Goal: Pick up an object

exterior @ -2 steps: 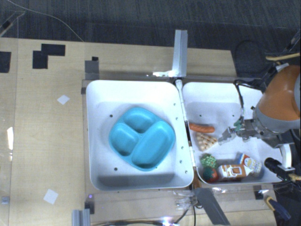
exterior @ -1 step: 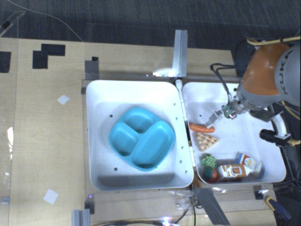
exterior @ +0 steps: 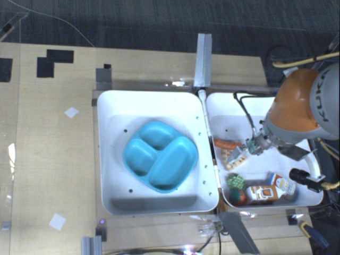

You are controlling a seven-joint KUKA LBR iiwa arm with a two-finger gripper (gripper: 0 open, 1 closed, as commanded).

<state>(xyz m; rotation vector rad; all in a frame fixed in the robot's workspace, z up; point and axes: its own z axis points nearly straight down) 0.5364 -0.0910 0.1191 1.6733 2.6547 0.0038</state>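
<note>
Pincer (exterior: 249, 146) beside small packet (exterior: 235, 160)

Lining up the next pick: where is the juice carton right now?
The juice carton lies on its side in the right bin, near that bin's front edge, just right of the green and red toy pieces and below the gripper.

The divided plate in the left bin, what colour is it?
Light blue plate, seen in the camera view.
</note>
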